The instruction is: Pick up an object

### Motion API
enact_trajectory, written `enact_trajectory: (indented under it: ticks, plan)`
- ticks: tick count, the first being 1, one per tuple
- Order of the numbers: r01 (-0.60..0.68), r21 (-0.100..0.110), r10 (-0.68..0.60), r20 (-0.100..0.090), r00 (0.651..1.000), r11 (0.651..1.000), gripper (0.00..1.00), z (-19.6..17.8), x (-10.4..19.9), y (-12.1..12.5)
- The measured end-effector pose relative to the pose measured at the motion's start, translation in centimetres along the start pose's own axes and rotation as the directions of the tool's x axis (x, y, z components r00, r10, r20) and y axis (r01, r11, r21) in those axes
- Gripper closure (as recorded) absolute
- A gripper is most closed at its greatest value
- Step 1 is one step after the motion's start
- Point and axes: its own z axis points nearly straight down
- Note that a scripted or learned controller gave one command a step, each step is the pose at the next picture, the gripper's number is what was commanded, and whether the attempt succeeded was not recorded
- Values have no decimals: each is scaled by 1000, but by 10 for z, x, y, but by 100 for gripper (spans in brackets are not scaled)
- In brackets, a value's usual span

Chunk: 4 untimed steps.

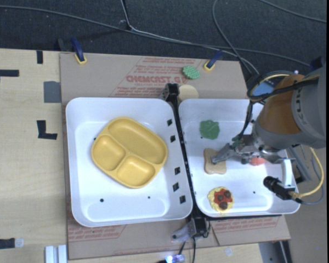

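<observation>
The tan toast-shaped piece lies in the right bin, and I take it for the likeliest pick, since the hand hangs right over its upper edge. Whether the hand is wide, narrow or closed on the toast cannot be told from this slanted view. The toast lies just toward the left of the wrist, so the arm, reaching in from the right, need hardly travel sideways; the toast looks roughly square, with no clear long axis.

Above the toast sits a green leafy piece; below it, a small pizza toy; just right of it, under the wrist, a small red piece. Well left of the toast, in the left bin, rests a yellow divided tray. Both bins stand on a cardboard sheet on the wooden surface.
</observation>
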Motion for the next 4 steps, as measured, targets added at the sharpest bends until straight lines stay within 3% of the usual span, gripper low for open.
enact_trajectory:
  ticks: [1,3,4]
  plan:
    - [2,-8,-2,-3,1000,1000,100,-14,2,3]
    - [0,-4,0,0,1000,1000,100,-115,-10,-3]
    - [1,-1,-1,-1,1000,1000,100,-136,-10,-2]
